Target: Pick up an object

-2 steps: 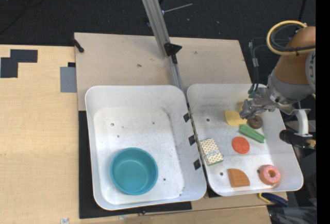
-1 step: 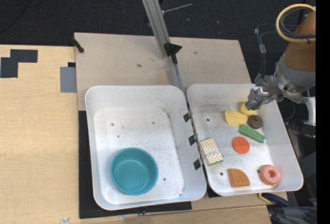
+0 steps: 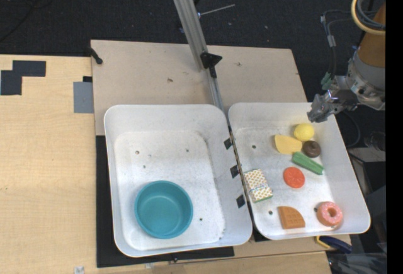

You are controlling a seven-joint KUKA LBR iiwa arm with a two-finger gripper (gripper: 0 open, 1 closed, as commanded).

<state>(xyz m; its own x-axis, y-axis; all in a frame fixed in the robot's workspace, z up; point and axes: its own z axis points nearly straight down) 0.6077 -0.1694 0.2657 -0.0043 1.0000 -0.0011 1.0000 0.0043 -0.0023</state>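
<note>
Near edge first. We see a teal bowl [image 3: 164, 208] at the near-left corner of the left bin [image 3: 126, 121]. In the right bin [image 3: 264, 116], along the near edge: a pink frosted donut [image 3: 329, 213] at the near-right corner, with a tan toast-like wedge [image 3: 291, 218] just beside it on the left. A patterned block [image 3: 257, 185] sits by the left wall. Mid-bin we have a red-orange round piece [image 3: 294, 177], then a green stick [image 3: 307, 164] touching a brown donut-like ring [image 3: 311, 149]. Further back lie a yellow wedge [image 3: 288, 143] and a yellow ball [image 3: 304, 132], close together.

The gripper [image 3: 320, 109] hangs over the far-right corner of the right bin, just past the yellow ball. We cannot tell how its pincer stands, too small and dark. We see nothing lifted: every item lies on a bin floor. We judge the pick not yet made; descent, grasp and lift are all left. The nearest likely target is the yellow ball.
</note>
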